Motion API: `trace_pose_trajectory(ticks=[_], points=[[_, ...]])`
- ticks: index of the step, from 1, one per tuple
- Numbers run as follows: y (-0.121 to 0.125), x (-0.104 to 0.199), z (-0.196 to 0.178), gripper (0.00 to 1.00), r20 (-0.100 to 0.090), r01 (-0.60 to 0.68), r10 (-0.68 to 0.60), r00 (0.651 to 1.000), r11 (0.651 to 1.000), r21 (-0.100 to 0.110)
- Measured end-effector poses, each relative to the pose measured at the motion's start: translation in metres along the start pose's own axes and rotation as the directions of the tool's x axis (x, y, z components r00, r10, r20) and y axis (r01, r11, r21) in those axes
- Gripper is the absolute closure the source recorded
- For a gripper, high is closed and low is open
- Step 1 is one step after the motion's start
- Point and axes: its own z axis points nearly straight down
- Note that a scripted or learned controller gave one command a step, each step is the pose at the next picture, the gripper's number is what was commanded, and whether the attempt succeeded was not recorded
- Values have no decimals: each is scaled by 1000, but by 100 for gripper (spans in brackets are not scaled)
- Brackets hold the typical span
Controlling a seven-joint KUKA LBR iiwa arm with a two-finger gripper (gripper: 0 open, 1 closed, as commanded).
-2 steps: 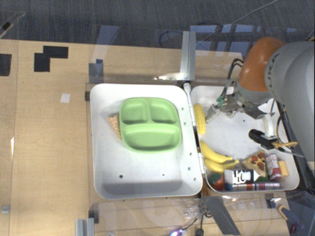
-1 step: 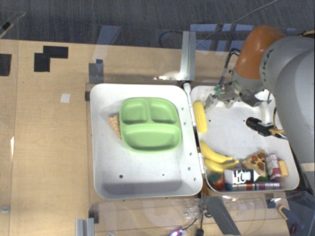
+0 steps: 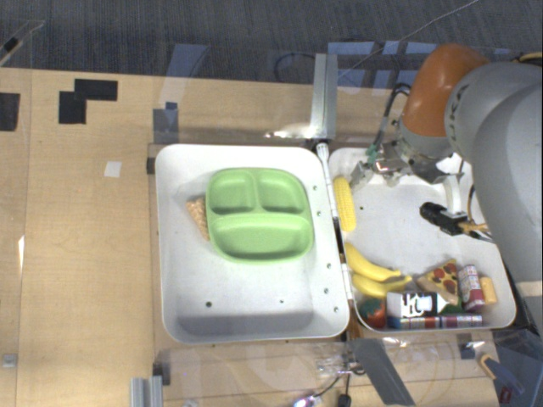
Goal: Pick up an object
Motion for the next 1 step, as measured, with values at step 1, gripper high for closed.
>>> trace_pose_trajectory(ticks=[1], points=[[-28, 4, -1, 0, -1, -64, 64, 998, 998, -2]])
